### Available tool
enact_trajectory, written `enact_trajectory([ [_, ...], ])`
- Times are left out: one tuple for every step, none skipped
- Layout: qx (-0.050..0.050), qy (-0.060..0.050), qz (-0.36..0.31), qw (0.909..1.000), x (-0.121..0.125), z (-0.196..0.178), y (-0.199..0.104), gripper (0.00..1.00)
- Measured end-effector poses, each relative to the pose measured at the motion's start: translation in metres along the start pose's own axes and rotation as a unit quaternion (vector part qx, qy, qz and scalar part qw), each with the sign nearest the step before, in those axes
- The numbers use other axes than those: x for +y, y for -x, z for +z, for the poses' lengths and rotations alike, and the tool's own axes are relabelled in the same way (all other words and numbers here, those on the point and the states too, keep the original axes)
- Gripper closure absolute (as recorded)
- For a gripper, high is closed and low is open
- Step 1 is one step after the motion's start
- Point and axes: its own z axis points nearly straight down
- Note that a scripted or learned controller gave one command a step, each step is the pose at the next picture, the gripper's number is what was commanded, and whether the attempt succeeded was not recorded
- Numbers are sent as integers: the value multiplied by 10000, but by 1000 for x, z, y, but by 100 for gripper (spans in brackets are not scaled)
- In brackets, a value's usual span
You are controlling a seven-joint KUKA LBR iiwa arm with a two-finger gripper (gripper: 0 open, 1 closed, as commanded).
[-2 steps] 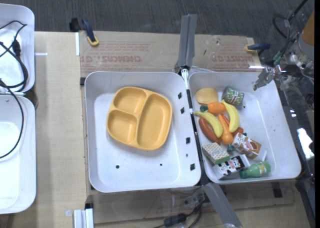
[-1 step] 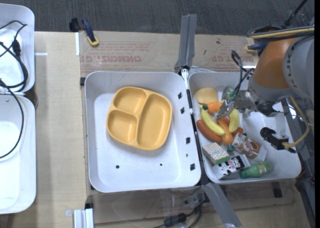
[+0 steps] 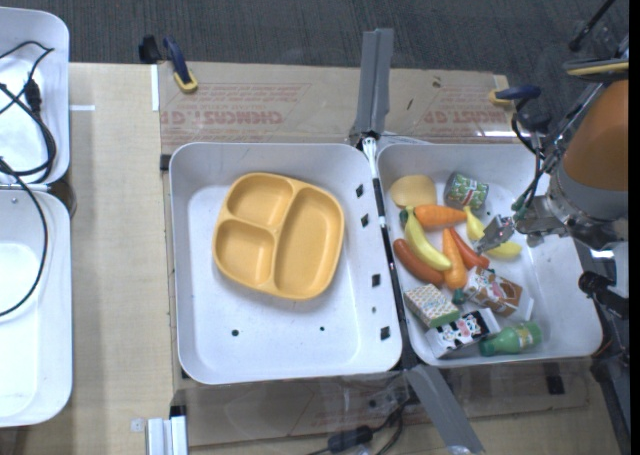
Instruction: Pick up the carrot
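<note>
**Carrot lying in the right bin, gripper hovering just beside it**

The carrot (image 3: 440, 214) is lying in the right bin (image 3: 560, 283), near its upper middle, pointing across the bin with its thick end toward the divider. A yellow banana (image 3: 424, 243) is curving just below it, and a pale yellow round piece (image 3: 413, 190) is sitting just above. Further orange pieces (image 3: 458, 253) are slanting down beneath the carrot, with a reddish sausage (image 3: 417, 263) lying alongside the banana. A green packet (image 3: 466, 190) is resting to the carrot's right.

The gripper (image 3: 494, 233) is reaching in from the right, its tip sitting low among the food just right of the carrot; from here I cannot tell whether its fingers are spread or pressed together, and nothing is visibly held between them.

Toward the bin's near edge, small boxes (image 3: 432, 303) and a green bottle (image 3: 510, 339) are lying on their sides. In the left bin (image 3: 200, 323), a yellow divided plate (image 3: 279, 235) is sitting by itself.
</note>
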Motion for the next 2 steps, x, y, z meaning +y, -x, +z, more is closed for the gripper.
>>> enact_trajectory([
  [7,-2,-1272,9919,-14,46,-59,0],
  [4,-2,-1248,9922,-14,37,-58,100],
])
